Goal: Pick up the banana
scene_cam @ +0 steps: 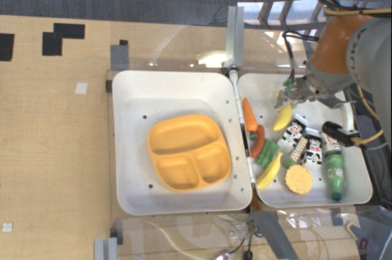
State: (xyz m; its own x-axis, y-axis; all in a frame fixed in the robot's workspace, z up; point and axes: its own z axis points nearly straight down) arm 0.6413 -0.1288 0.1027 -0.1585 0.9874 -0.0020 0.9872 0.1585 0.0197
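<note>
Two yellow bananas lie in the right bin [361,194]. One short banana [282,119] lies near the bin's middle, its upper end right under my gripper [290,96]. The other banana [269,170] lies near the bin's left wall, towards the front. My gripper hangs low over the back half of the right bin, at or touching the upper tip of the short banana. The grey wrist with its orange band [334,48] rises behind it to the right.
The right bin also holds an orange carrot [247,114], a red pepper [258,137], a green vegetable [266,153], cow-patterned cartons [304,145], a round yellow disc [299,179] and a green bottle [334,170]. A yellow divided tray [188,152] lies in the left bin [131,130].
</note>
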